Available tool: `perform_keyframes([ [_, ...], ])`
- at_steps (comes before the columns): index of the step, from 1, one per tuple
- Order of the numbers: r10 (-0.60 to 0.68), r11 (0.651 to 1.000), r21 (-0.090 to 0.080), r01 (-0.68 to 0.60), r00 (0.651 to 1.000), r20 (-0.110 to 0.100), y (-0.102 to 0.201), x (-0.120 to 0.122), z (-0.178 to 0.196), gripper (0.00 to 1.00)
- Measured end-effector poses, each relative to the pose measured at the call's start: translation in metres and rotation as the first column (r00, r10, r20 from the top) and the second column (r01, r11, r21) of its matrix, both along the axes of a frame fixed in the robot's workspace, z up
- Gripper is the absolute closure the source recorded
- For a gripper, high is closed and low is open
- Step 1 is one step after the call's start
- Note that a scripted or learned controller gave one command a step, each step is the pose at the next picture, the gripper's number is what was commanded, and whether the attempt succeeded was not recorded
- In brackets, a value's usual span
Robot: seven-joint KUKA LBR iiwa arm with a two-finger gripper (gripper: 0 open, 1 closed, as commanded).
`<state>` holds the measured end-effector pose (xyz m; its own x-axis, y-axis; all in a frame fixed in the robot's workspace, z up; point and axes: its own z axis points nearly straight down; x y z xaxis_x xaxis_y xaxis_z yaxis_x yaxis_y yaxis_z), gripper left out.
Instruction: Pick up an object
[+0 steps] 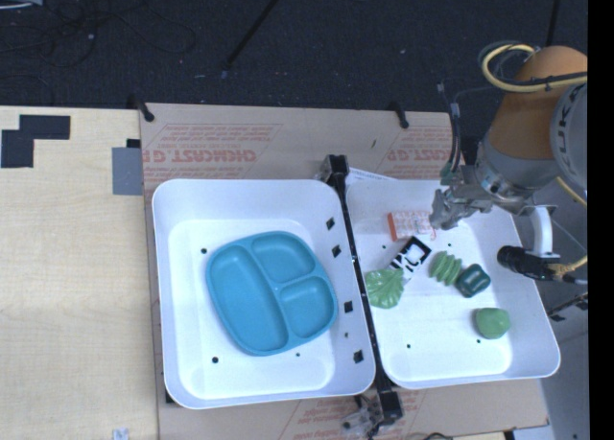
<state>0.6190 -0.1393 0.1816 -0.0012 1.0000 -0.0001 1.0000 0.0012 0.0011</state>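
1. The gripper (447,210) hangs over the right bin (537,357), near its back edge. Whether it is wide or narrow cannot be told from here.
2. A small orange-and-white card (404,224) lies just beside it, toward the bins' divider.
3. Below it lie a black-and-white block (411,256), a ridged green piece (444,267), a green leaf-shaped toy (385,288) and a green lump (491,322).
4. The lump, well apart from the rest, looks the safest target; descend squarely over it.

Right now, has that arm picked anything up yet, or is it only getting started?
Nothing looks picked up yet. The gripper hangs over the right bin, near its back edge, with the small green things lying on the floor. Reaching down, grasping one and lifting it are all left.
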Motion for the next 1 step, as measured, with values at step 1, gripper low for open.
perform_keyframes([
  [1, 0.000, 1.000, 0.000, 0.000, 1.000, 0.001, -0.0012, 0.0005, 0.0478, 1.00],
])
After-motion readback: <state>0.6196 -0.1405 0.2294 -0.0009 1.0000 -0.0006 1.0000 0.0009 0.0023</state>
